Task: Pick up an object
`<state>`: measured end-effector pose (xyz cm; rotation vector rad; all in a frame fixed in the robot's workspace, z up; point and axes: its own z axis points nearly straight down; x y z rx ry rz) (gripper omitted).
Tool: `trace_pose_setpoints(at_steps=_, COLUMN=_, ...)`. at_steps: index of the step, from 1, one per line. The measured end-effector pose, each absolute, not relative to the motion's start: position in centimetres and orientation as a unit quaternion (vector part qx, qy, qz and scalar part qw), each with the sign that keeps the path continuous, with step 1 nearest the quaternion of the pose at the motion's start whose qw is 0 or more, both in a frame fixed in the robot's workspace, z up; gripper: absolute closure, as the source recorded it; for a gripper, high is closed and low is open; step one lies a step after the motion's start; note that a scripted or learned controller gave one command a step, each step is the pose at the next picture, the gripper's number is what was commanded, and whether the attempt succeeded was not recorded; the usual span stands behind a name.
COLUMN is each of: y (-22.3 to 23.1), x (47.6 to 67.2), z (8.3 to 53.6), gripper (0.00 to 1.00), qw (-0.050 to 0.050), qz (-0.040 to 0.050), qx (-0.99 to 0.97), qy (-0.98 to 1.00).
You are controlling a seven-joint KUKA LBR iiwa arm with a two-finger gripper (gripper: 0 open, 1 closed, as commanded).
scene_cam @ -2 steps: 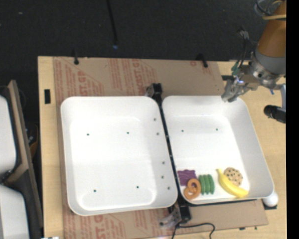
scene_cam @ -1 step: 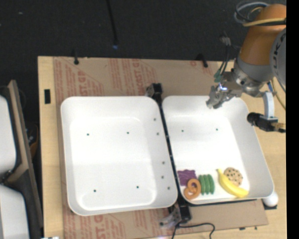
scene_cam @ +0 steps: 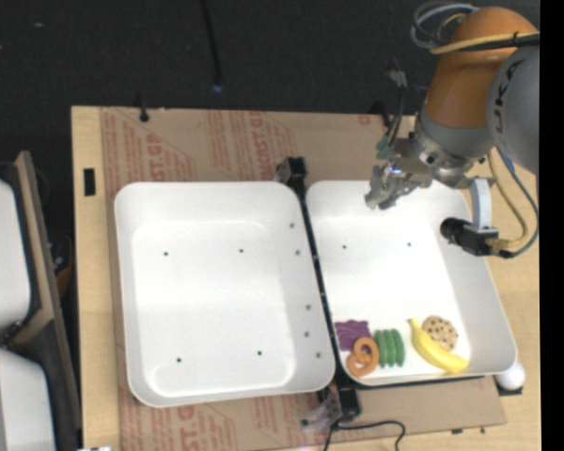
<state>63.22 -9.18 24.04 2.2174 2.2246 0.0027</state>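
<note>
My gripper (scene_cam: 385, 194) hangs over the far edge of the right bin (scene_cam: 395, 261), well away from the objects. Along that bin's near edge lie a purple piece (scene_cam: 352, 331), an orange ring (scene_cam: 363, 357), a green ridged piece (scene_cam: 390, 346), a yellow banana (scene_cam: 436, 351) and a brown speckled cookie (scene_cam: 440, 329). Nothing shows between the gripper's fingertips.
The left bin (scene_cam: 216, 289) sits beside the right one, with a black clamp (scene_cam: 291, 170) at the far end of the seam between them. Both rest on a cardboard sheet (scene_cam: 216, 144). A black fitting (scene_cam: 465, 236) with a cable sticks out at the right bin's right side.
</note>
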Motion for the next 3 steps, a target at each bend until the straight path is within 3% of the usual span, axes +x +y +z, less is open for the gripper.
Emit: trace_pose_setpoints(at_steps=3, y=6.8, x=57.7, z=23.5, gripper=1.0, qw=0.0, qz=0.0005, qx=0.705, qy=0.709)
